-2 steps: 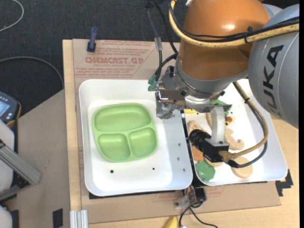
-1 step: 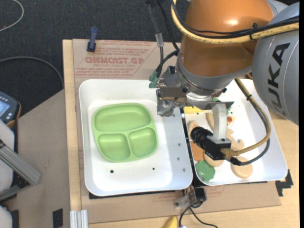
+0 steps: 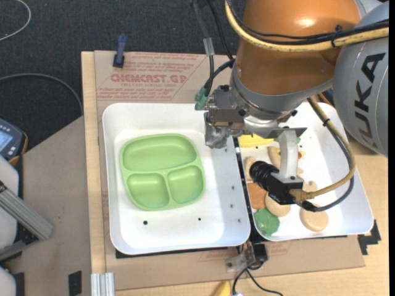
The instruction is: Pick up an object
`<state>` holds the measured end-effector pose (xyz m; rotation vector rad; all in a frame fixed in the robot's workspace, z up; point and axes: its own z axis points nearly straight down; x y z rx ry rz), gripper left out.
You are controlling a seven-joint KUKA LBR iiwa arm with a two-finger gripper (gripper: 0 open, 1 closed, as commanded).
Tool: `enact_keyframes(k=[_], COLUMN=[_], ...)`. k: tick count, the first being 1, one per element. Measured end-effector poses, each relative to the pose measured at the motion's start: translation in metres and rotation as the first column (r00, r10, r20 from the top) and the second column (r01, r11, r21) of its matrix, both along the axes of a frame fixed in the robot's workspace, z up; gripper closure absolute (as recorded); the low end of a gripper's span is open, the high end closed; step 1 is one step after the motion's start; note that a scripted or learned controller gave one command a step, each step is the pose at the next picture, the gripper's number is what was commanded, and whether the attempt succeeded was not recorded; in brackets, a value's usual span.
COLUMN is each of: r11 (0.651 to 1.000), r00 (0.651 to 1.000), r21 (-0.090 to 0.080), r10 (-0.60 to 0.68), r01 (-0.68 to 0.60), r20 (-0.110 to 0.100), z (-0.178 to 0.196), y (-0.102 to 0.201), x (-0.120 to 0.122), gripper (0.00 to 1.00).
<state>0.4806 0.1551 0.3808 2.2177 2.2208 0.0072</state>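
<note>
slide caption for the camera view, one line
Robot arm hangs over the right bin of small pieces; a green divided plate lies in the left bin.

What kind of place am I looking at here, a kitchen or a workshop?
Most likely a robotics test lab, not a kitchen: a grey and orange KUKA robot arm reaches over two shallow white plastic bins, one holding a green divided plastic plate, with loose black cables around.
</note>
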Motion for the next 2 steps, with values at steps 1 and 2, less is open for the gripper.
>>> enact_keyframes(k=[1, 2], r11=[1.000, 1.000], r00=[1.000, 1.000], r21=[0.000, 0.000], r10=[0.000, 0.001], r01=[0.000, -0.001], r20=[0.002, 0.004], z=[0.010, 0.020], y=[0.000, 0.001], x=[0.000, 0.001], gripper=[1.00, 1.00])
